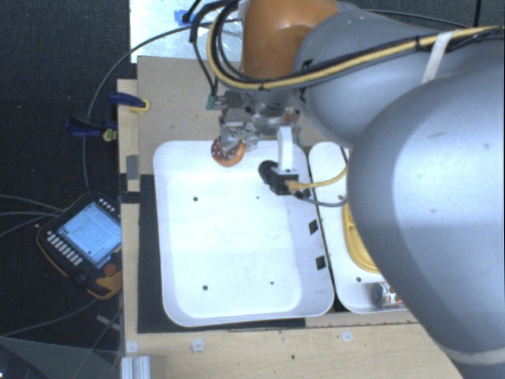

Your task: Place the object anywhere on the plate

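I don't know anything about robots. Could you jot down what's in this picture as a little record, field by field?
arm: grey, orange band, reaching in from the right and covering much of the view
gripper: over the far edge of the left bin
object: small round brownish thing right at the gripper; whether it is held cannot be told
left bin: white, shallow
right bin: white, mostly hidden by the arm
plate: yellow rim showing in the right bin
beside bench: handheld screen unit, at left
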Tool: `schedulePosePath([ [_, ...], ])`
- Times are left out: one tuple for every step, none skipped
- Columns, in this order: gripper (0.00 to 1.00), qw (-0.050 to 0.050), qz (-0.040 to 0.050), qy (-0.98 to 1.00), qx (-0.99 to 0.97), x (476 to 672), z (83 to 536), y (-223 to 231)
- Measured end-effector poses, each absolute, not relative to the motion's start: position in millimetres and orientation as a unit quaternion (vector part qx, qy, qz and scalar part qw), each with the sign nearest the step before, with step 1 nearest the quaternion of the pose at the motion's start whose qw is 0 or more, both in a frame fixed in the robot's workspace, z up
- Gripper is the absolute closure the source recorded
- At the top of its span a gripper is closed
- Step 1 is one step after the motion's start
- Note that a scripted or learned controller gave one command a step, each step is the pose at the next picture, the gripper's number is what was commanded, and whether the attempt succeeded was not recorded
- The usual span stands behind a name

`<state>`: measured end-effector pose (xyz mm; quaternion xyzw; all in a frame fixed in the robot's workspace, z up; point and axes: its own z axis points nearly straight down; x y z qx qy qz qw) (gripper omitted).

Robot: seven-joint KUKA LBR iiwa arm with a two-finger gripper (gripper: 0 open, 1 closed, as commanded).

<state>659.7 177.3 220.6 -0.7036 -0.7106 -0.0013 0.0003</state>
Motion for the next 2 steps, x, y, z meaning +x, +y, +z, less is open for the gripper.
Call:
schedulePosePath([
  [1.0, 0.0, -0.0016, -0.709, -0.705, 655.9, 234.1, 194.3],
  [0.0, -0.001, -0.0009, -0.709, -0.705, 656.0, 233.6, 193.4],
])
